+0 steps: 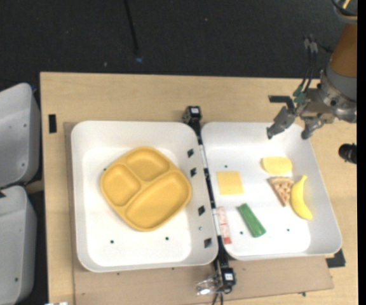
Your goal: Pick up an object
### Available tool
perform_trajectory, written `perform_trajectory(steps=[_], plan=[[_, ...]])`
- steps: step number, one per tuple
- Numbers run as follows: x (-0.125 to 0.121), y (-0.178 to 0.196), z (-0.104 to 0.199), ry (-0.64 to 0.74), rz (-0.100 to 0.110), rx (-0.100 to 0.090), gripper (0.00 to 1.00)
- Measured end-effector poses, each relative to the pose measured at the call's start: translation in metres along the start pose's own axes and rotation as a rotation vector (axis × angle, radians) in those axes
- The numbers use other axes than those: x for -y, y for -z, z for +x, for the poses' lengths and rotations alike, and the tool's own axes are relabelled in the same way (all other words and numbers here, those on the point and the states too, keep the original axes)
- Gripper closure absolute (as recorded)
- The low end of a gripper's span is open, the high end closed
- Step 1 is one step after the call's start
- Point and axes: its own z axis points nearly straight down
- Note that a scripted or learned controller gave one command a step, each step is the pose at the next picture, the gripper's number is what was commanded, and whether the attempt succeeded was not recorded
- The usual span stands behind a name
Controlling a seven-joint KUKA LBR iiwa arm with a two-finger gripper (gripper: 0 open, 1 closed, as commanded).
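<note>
My gripper [292, 131] hangs open above the far edge of the right bin [246, 138], its two dark fingers spread with nothing between them. Below it in that bin lie a pale yellow oval piece [277, 165], a pizza slice [283, 190], a banana [301, 197], a yellow square slice of cheese [229, 183] and a green stick [251, 220]. The gripper is a little beyond and above the oval piece, apart from it.
The left bin [88, 234] holds a yellow divided plate [146, 187]. Black clips [192, 114] run along the seam between the bins. The wooden bench [138, 91] surrounds both bins, and white panels [5, 138] stand at the far left.
</note>
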Motion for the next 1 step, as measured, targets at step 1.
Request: perform_trajectory(steps=[1], plan=[[-0.0016,0.0068,0.0004,0.002,-0.011,0.001,0.00]])
